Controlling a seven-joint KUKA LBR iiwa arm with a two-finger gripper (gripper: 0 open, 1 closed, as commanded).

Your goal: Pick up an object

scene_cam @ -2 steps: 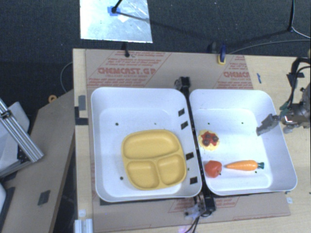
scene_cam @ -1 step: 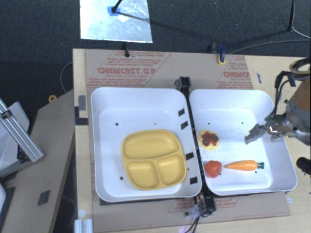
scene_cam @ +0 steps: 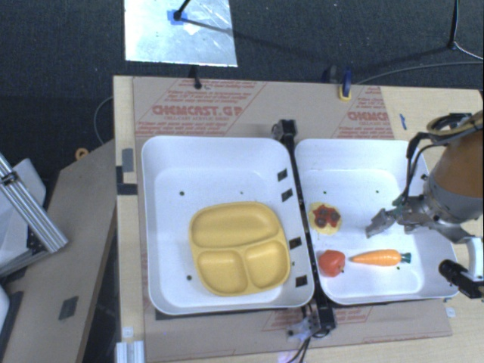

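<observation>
The worktop carries two white bins side by side. The left bin holds a yellow tray with three compartments, lying flat in the bin's near half. The right bin holds three items near its left and near sides. A carrot lies on its side, orange body pointing left, green end pointing right. A tomato sits just left of the carrot tip, close to the divider between the bins. A small pastry with a dark red topping lies just behind the tomato. The arm reaches in from the right, over the right bin. The pincer is above the bin floor, just behind the carrot and right of the pastry. Whether it is open or closed cannot be determined; nothing is visibly held.
</observation>
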